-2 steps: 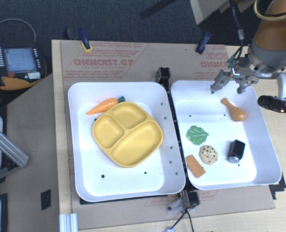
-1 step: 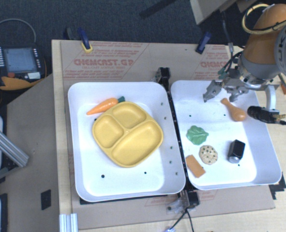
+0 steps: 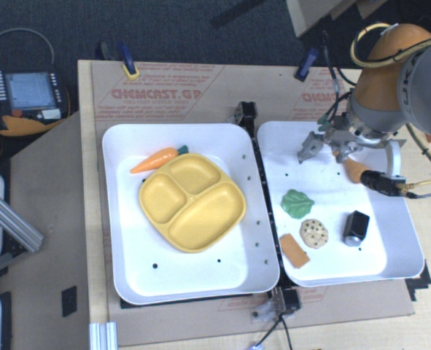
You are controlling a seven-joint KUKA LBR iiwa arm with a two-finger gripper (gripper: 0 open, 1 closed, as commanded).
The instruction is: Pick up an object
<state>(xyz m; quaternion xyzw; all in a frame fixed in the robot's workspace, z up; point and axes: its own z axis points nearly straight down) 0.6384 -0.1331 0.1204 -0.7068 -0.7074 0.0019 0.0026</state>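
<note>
The gripper [image 3: 323, 143] hangs over the back of the right bin [image 3: 397, 261], its fingers spread apart with nothing between them. No target is fixed by the task, so any piece will do.

The nearest candidate looks to be an orange piece [image 3: 354, 169] lying just to the gripper's right and slightly toward the camera, partly covered by the arm's black fitting, so its long axis cannot be read. The green leaf [image 3: 297, 203] lies farther toward the front and a little left. Beyond it sit the round cookie [image 3: 314, 232], the brown cracker [image 3: 294, 250] with its length running diagonally, and the black block [image 3: 356, 227] to the right.

That makes five loose pieces in the right bin, one of each. The left bin [image 3: 127, 268] holds one yellow divided plate [image 3: 192, 202] and one carrot [image 3: 154, 160] touching its back rim, well apart from the gripper.
</note>
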